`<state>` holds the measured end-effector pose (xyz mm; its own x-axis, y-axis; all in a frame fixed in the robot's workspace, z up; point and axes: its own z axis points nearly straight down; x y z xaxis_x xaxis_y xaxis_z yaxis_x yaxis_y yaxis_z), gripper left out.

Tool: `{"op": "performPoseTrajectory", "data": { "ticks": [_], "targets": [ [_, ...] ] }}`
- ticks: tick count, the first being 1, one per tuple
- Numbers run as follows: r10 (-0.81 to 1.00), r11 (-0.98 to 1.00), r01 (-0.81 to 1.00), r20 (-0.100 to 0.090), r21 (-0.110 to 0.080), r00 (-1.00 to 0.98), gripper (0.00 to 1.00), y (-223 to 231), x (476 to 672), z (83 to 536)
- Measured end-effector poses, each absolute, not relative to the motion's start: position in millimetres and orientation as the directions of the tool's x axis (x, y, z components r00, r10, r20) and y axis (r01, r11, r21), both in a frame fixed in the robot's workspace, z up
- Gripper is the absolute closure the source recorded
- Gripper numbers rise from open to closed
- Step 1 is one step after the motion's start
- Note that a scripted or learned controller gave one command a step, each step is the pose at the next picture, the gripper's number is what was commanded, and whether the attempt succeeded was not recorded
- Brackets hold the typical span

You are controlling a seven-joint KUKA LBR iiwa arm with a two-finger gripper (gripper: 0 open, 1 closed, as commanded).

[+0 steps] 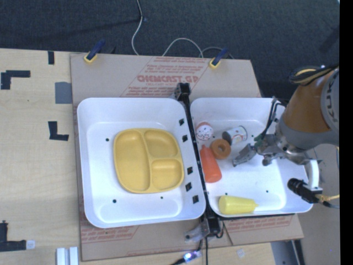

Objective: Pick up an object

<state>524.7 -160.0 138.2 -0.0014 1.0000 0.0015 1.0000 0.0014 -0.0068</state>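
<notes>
White plastic forms the two shallow bins sitting side by side on a cardboard sheet (165,76) laid over the pale wooden desk (33,164). The left bin (88,148) holds a yellow divided plate (148,160) with three compartments, lying flat near its centre. In the right bin (276,203), at about 9 o'clock against the dividing wall, lies an orange carrot-shaped toy (209,164), its length running roughly 12 to 6. Just above it, towards 11 o'clock, sits a small white round object with red markings (204,131). Near the bin's centre a brown ring-shaped piece (221,148) rests just beside the carrot's upper end, and a small white cylinder (237,134) lies just to its 2 o'clock. At 6 o'clock, close to the bin's near wall, a yellow lemon-like object (236,205) lies on its side.

The grey arm with its orange band (309,112) reaches in from 3 o'clock. Its gripper (248,156) hangs low over the right bin's centre, at about 4 o'clock from the brown ring and near it but apart. One slim grey tip points towards 8 o'clock; whether the fingers are apart or together cannot be told from this angle, and nothing is seen between them. Blue-and-yellow clamps (94,51) pin the cardboard at its far corners, with a white cable (182,42) looping between them
</notes>
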Motion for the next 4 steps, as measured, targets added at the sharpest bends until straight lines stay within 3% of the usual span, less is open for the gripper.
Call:
{"op": "performPoseTrajectory", "data": {
  "ticks": [1,3,4],
  "targets": [
    [1.000,0.002,1.000,0.000,-0.004,-0.002,1.00,-160.1,525.6,150.9],
    [1.000,0.002,1.000,-0.001,0.002,-0.002,1.00,-149.0,529.3,233.7],
    [1.000,0.005,1.000,0.001,-0.002,-0.005,1.00,-100.3,539.0,222.1]
  ]
}}
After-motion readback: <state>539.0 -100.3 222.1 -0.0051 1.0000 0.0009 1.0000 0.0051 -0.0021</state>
